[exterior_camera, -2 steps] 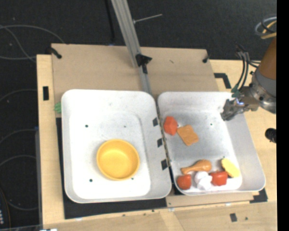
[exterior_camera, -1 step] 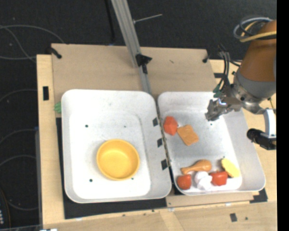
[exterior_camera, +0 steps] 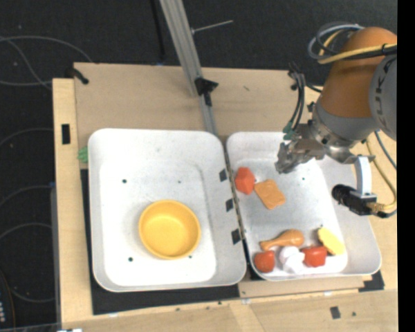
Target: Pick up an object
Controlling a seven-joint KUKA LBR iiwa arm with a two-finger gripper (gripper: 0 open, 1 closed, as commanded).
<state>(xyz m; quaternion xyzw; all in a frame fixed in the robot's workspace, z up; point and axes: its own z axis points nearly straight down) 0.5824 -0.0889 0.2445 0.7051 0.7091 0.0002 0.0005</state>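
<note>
Two shallow white bins with rounded corners and a faintly speckled, smooth plastic look sat side by side on a pale wooden bench (exterior_camera: 145,95). The left bin (exterior_camera: 117,164) held a single thing: a round yellow bowl (exterior_camera: 169,229), glossy, sitting right way up toward the near side of the bin.

The right bin (exterior_camera: 356,244) held seven small things. Near its left wall lay one round orange-red fruit-like piece (exterior_camera: 244,180), and just beside it, touching or nearly so, one flat tan wedge (exterior_camera: 270,194) with a matte, bread-like surface. Along the near edge clustered five more: one tan drumstick shape (exterior_camera: 283,240) with a bulbous end and a narrow handle; one red tomato-like ball (exterior_camera: 264,260); one white lumpy piece (exterior_camera: 289,258) next to it; one red blocky piece (exterior_camera: 315,255); and one smooth yellow oblong (exterior_camera: 330,241), tilted against the red block.

The gripper (exterior_camera: 286,159), dark grey metal below the arm's orange band, hung over the far part of the right bin, above and to the right of the tan wedge and well apart from the near-edge cluster. Nothing could be seen between the fingers; how far apart they stood could not be told from this slant. A slanted grey metal rail (exterior_camera: 183,40) crossed the bench's far side.
</note>
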